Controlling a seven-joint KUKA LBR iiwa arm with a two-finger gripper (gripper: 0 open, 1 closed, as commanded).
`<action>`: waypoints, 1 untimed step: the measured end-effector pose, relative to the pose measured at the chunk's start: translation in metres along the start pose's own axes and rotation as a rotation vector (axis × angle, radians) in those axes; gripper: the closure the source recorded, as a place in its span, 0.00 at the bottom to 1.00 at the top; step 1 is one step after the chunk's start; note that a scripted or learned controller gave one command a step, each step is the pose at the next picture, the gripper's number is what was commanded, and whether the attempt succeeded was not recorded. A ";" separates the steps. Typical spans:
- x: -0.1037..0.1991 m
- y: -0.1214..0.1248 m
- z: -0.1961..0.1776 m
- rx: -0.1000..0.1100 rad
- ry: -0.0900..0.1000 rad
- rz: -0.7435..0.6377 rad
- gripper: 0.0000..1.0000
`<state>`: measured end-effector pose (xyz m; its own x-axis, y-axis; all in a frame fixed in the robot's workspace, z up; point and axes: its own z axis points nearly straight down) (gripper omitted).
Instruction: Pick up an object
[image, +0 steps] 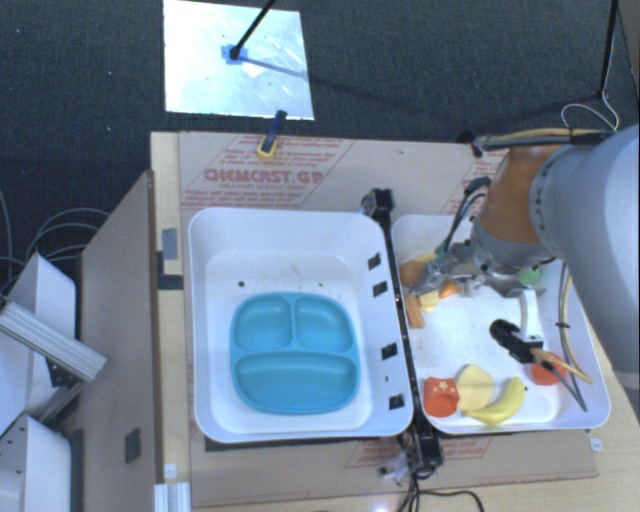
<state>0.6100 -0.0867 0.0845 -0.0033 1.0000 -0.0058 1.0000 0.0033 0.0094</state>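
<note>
Hovering low over the far left part of the right bin (462, 340), the end effector (448, 272) sits among a small cluster of toy food, and from this slanted view I cannot tell whether it is apart or together, nor whether anything is in it. I judge this to be the approach or grasp step: nothing is visibly lifted, so the pick is not yet done.

Closest to it are an orange lump (413, 270), rounded and matte, just to its left against the bin wall, and a pale yellow piece (430, 297), small and blocky, just on its near side. A brown-orange stick (412, 317) lies a little nearer, along the left wall. These look like hard moulded plastic, smooth and light, so they may skid on the glossy bin floor. My next move calls for centring over one piece, well off the wall, before closing and raising.

Further out, at the near edge of the same bin, I see a red-orange piece (441, 396), a yellow wedge (476, 383) and a curved banana (502, 402), touching or nearly so.

The grey arm (590, 230) comes in from the right. The left bin (250, 235), white and shallow with rounded corners, holds a blue plate (295, 352), divided into three compartments. Both bins rest on a worktop (300, 165) of pale board with red print.
</note>
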 end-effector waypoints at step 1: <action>-0.012 0.047 0.001 0.027 0.009 0.000 0.00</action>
